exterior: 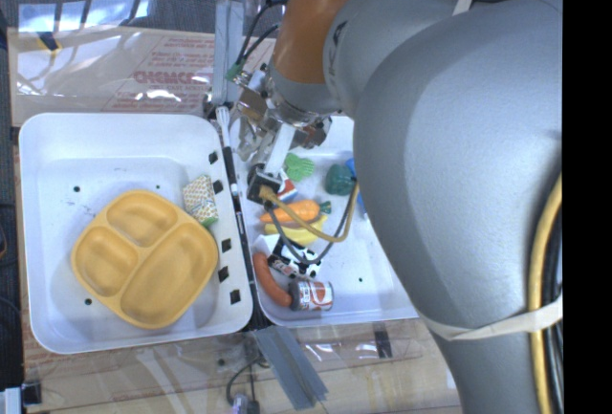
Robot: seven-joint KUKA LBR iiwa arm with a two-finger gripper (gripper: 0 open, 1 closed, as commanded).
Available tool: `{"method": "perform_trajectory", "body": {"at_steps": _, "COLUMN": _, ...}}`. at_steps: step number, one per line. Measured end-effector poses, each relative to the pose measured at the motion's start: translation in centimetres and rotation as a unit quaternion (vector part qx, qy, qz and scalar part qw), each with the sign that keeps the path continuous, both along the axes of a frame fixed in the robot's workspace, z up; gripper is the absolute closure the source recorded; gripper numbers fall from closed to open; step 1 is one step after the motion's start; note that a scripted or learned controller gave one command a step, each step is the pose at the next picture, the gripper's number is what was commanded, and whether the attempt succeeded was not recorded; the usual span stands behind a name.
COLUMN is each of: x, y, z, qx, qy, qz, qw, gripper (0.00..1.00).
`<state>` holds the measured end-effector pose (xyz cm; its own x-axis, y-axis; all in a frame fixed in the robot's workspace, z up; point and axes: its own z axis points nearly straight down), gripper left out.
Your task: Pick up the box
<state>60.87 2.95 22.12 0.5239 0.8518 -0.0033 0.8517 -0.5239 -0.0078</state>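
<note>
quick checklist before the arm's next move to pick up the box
1. Box located: ok. The small patterned box lies in the left bin, near its right wall.
2. Space around the box: cannot tell. The yellow divided plate sits right beside it; contact is unclear.
3. Gripper above the box: not ok. The gripper is over the right bin, by the wall between the bins.
4. Gripper free of a load: cannot tell.
5. Clutter under the arm: not ok. An orange carrot and a can lie in the right bin.
</note>
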Motion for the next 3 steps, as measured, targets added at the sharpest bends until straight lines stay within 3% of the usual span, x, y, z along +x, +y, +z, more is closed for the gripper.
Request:
{"method": "perform_trajectory", "body": {"at_steps": 1, "x": -3.1, "y": -15.6, "z": 0.9, "qx": -0.0007, "qy": -0.001, "qz": -0.127, "qw": 0.9918, "gripper": 1.0}}
{"method": "perform_trajectory", "body": {"at_steps": 2, "x": -3.1, "y": -15.6, "z": 0.9, "qx": -0.0005, "qy": -0.001, "qz": -0.127, "qw": 0.9919, "gripper": 0.0}}
{"method": "perform_trajectory", "body": {"at_steps": 3, "x": 0.8, "y": -13.5, "z": -11.8, "qx": -0.0002, "qy": -0.008, "qz": -0.168, "qw": 0.9858, "gripper": 0.0}}
